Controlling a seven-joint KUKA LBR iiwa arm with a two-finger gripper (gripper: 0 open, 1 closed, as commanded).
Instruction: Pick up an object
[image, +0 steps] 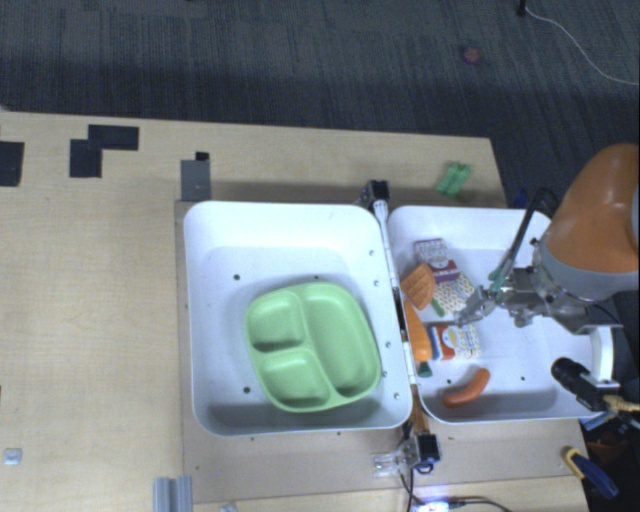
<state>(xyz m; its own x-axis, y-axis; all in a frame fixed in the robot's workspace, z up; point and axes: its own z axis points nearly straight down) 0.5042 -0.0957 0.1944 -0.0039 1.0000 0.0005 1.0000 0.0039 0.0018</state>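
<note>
Pale wood desk (90, 330), dark carpet beyond its far edge, 2 shallow white bins side by side near the middle. You are looking down on both at a slant.

Landmark for these notes: the divider (393, 290) where the 2 bins meet.

- Left bin (215, 300), left of the divider: 1 green sectioned plate (312, 345) with 3 compartments, lying flat toward the near side. No other object in it that you can make out.
- Right bin (520, 395), right of the divider: the loose objects. Just beside the divider sits an orange waffle-like piece (419, 285); behind it, a small printed packet (434, 251); a dotted packet (455, 293) just right of the waffle piece; a printed carton (452, 342) nearer the camera; an orange carrot-like piece (418, 340) touching the divider side; a sausage-shaped toy (466, 388) nearest the front wall.
- Arm enters from the right of the divider, orange band visible. Pincer (478, 306) is low over the right bin, tip near the dotted packet and the carton's far edge.
- Pincer state: cannot tell. The tip is small and blurred against the clutter; you cannot confirm contact or anything held.

Progress, as a judgement: reach into the right bin looks done, and the pincer is at the pile. Nothing is visibly lifted; every object appears to rest on the bin floor. Left to do: a confirmed grip on 1 object and a lift clear of the bin. Treat the pick as not yet achieved.
</note>
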